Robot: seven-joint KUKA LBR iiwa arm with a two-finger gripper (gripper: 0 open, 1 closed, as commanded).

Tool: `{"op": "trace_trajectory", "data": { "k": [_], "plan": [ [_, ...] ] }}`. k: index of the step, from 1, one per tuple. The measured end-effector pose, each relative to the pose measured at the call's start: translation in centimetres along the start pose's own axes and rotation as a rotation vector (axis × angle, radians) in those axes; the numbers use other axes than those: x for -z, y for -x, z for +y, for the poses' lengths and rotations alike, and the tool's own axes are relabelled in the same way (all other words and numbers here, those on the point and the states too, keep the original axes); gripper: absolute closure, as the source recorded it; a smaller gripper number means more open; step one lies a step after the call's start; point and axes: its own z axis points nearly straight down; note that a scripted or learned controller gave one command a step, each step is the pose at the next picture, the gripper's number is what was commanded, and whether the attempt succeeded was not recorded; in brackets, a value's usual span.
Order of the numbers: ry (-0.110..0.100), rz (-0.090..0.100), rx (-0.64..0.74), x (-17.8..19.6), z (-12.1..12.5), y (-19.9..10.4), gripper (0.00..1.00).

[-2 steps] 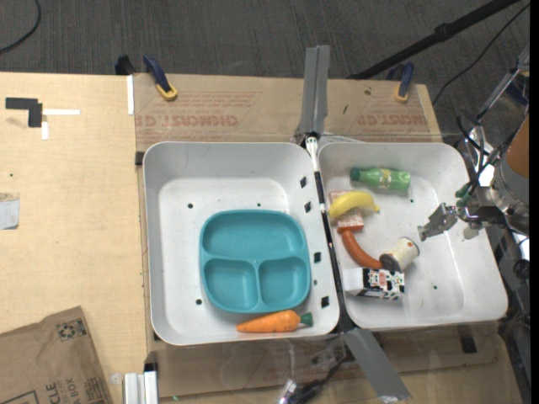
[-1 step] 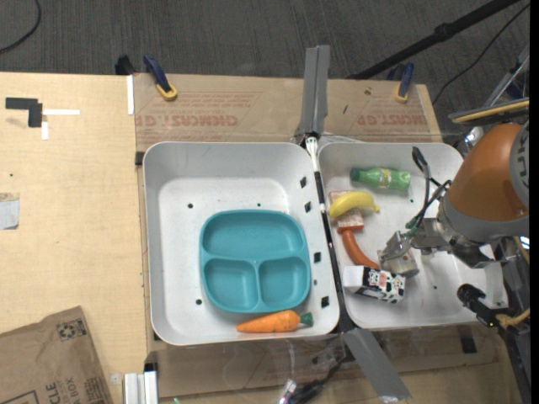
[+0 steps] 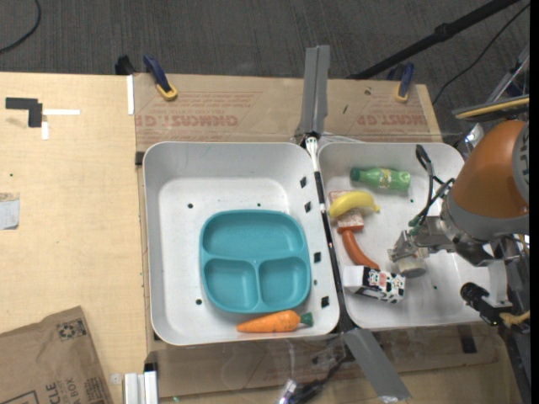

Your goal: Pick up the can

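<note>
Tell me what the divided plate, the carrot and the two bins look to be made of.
Divided plate: seemingly moulded plastic, teal, smooth with a soft sheen. Carrot: probably a plastic toy, uniform orange with a green tip. Left bin and right bin: white, likely thin formed plastic with rounded corners, though painted metal can't be ruled out.

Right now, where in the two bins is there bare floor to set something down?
Left bin: bare floor behind and left of the teal tray; the carrot lies along its front wall. Right bin: crowded by the green bottle, banana, orange tool, black-and-white carton and gripper; only its front right corner looks free.
</note>
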Motion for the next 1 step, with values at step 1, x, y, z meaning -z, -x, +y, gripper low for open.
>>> {"op": "trace_trajectory", "data": {
  "k": [1],
  "plan": [
    [0.0,-0.001,-0.156,10.7,-2.49,-7.49,1.0]
  ]
}}
